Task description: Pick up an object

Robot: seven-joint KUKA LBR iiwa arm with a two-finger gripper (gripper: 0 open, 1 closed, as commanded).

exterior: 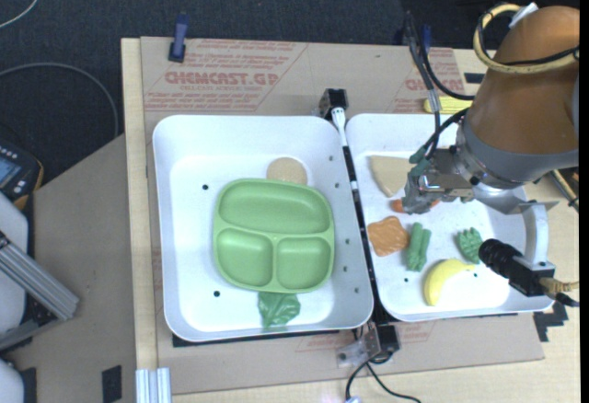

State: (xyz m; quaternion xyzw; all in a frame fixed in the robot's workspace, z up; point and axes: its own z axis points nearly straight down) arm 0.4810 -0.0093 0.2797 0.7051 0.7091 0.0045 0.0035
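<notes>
Cucumber [418, 246] lies lengthwise, near-vertical, below pincer [414, 199].

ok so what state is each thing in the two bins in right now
green tray: flat, upright, in left bin
leafy piece: partly under tray's near edge
tan disc: partly behind tray
orange piece: lying loose in right bin
green stick: lying beside orange piece
banana: lying loose
gripper: low over right bin
</notes>
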